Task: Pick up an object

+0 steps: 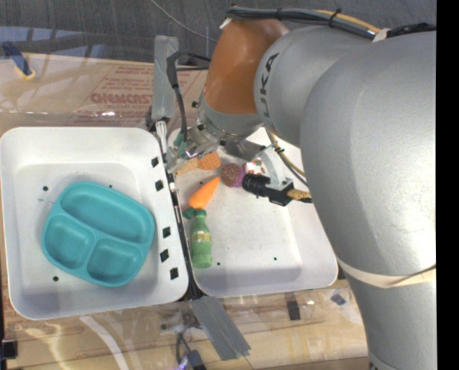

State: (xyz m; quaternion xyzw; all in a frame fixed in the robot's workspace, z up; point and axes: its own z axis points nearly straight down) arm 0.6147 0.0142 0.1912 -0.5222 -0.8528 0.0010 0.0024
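The claw (192,146) sits low over the far left corner of the right bin (291,260), below the orange band (237,68) of the big grey arm (368,129) that comes in from the right; the wrist hides its tip, and I cannot tell whether it is open, closed or gripping anything.

Several small things lie in that bin. An orange carrot (204,193) lies at a slant near the bin's left wall, its thick end toward the far side. Just beyond it, close under the claw, is a tan, ridged piece (209,161) that looks like a waffle cone or bread, though it is too small to be sure. Beside that on the right sits a round, dark purplish thing (231,176). A green bottle (200,239) with a yellowish label lies along the left wall, cap toward the carrot, nearer the front. A black part with a cable (268,189) hangs from the arm over the middle of the bin.

The left bin (21,206) holds a teal plate (98,233) with three sections, lying flat and well apart from the claw
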